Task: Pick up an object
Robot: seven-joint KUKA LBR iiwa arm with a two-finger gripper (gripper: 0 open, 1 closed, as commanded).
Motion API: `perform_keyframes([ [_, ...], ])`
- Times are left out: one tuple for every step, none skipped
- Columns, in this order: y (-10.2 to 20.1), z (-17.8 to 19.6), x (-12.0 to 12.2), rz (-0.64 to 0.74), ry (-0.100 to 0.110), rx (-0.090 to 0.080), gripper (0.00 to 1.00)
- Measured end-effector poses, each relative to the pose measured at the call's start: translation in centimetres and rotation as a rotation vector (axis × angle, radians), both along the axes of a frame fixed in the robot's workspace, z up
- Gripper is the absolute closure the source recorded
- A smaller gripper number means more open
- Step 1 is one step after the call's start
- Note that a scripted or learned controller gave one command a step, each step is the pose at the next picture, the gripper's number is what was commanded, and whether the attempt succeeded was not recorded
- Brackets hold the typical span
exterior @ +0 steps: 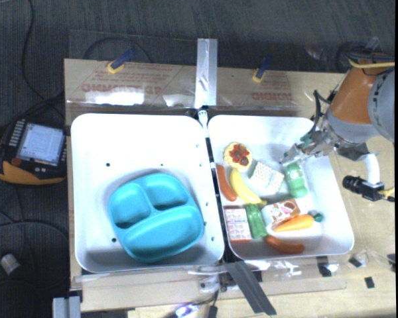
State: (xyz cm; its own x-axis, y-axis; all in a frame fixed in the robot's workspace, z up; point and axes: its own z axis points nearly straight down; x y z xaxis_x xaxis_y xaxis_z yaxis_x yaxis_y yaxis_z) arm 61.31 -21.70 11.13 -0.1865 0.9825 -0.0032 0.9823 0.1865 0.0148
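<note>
Camera view showed two white bins (86, 177), one blue plate (156, 215) and one green bottle (294, 179) just below the claw (298, 151); its grip was unclear.

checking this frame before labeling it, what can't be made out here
- End effector, camera view: small and blurred over the right bin; its fingers' state and whether anything sits between them can't be told.
- Arm: cut off by the right edge.
- Small boxes in the right bin: print too small to read.
- Piled toy food: the banana partly covers the sausage.
- Blue tray in the left bin: hides the floor beneath.
</note>
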Motion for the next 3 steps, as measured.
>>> perform_keyframes([
  [-0.6,-1.0,-2.5,-0.352,0.018,0.002,1.0],
  [-0.1,-2.0,-4.0,-0.143,-0.001,-0.005,1.0],
  [6.3,10.1,-4.6,0.019,0.015,0.0,1.0],
])
